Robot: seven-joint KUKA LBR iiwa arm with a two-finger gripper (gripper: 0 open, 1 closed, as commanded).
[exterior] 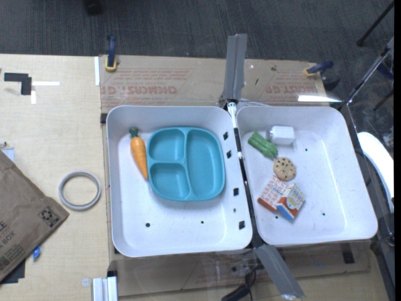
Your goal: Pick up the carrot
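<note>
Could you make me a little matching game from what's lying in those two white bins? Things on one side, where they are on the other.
Things:
1. carrot
2. cookie
3. blue plate
4. white block

Places:
A. middle of the left bin
B. far end of the right bin
C. left bin, against the plate's left edge
D. right bin, just above the snack packet

Pairs: 1-C, 2-D, 3-A, 4-B

One fixed camera looks down at a slant from above the table (pixel 50 124), far enough back to take in both white bins (pixel 119 187) side by side, with dark floor (pixel 188 11) beyond.
</note>
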